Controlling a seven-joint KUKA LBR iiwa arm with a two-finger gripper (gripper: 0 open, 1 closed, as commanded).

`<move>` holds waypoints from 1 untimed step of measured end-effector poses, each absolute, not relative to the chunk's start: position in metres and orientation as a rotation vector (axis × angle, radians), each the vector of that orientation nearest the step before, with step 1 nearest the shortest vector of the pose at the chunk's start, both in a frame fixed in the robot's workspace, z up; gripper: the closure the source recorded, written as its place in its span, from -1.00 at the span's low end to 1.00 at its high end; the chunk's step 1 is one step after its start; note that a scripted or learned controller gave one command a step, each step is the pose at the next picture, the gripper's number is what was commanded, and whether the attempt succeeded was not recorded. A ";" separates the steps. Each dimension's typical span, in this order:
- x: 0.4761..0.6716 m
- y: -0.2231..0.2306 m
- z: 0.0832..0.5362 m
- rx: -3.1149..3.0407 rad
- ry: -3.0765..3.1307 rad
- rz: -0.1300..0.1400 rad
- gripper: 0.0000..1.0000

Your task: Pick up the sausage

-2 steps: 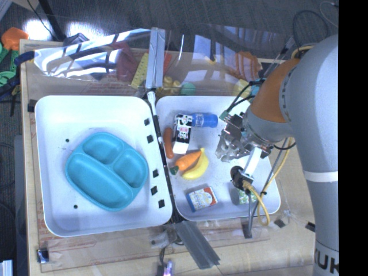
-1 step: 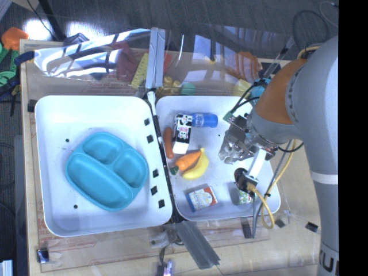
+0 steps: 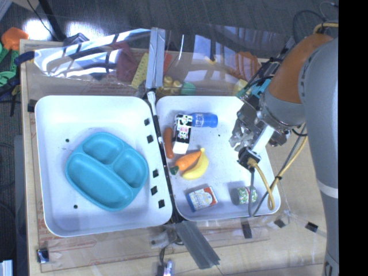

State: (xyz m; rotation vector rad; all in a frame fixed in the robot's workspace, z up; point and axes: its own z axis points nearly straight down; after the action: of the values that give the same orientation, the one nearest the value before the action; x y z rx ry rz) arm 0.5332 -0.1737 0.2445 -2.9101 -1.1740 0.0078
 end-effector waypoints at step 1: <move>0.522 -0.191 0.194 -2.991 -0.937 0.014 1.00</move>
State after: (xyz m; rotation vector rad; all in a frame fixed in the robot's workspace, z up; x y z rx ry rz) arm 0.5222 -0.1912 0.1936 -2.9912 -0.9371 0.0145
